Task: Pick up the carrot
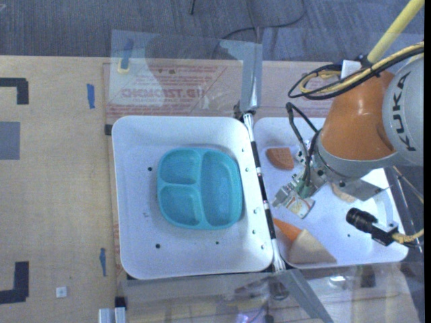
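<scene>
The carrot [285,230] is an orange piece lying in the near left part of the right bin [350,247], close to the divider between the bins. A tan wedge [311,248] lies against its right end. My gripper [293,198] hangs over the right bin, just beyond the carrot and slightly to its right, with a small gap between them. Nothing shows between its tips. The grey arm with its orange band [357,123] covers the right bin's far right part.
A blue divided plate [200,188] rests in the middle of the left bin [135,247]. A reddish-brown food piece [279,157] lies at the right bin's far left. A black cylindrical part [367,222] sticks out near the right bin's right side. Cables [316,83] loop above the arm.
</scene>
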{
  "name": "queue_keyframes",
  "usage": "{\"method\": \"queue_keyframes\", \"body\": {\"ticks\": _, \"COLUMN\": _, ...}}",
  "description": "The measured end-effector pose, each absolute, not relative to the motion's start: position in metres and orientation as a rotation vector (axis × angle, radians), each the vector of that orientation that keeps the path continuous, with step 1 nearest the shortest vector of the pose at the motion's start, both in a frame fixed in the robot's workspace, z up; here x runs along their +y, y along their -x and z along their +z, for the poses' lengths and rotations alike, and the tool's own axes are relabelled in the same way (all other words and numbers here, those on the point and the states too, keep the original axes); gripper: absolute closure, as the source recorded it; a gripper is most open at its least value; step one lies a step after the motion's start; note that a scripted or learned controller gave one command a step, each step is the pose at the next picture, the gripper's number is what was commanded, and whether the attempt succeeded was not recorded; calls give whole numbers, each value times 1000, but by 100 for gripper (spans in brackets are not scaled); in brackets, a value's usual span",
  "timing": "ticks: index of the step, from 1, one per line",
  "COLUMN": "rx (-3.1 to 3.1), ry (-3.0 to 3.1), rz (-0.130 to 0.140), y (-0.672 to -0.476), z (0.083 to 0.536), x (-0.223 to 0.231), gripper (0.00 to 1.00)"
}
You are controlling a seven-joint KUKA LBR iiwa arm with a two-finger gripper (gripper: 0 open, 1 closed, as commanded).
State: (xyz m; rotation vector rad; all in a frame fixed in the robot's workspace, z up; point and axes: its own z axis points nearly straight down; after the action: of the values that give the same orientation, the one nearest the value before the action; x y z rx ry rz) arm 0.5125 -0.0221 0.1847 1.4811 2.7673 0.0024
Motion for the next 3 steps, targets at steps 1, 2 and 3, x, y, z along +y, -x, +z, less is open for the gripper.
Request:
{"method": "queue_keyframes", "body": {"ticks": 1, "rx": 2584, "ry": -1783, "rz": 1, "y": -593, "z": 185, "x": 34, "gripper": 100}}
{"method": "queue_keyframes", "body": {"ticks": 2, "rx": 2690, "ry": -1622, "rz": 0, "y": -515, "z": 260, "x": -2, "gripper": 100}}
{"method": "queue_keyframes", "body": {"ticks": 3, "rx": 2265, "ry": -2176, "rz": -1, "y": -610, "z": 184, "x": 24, "gripper": 100}}
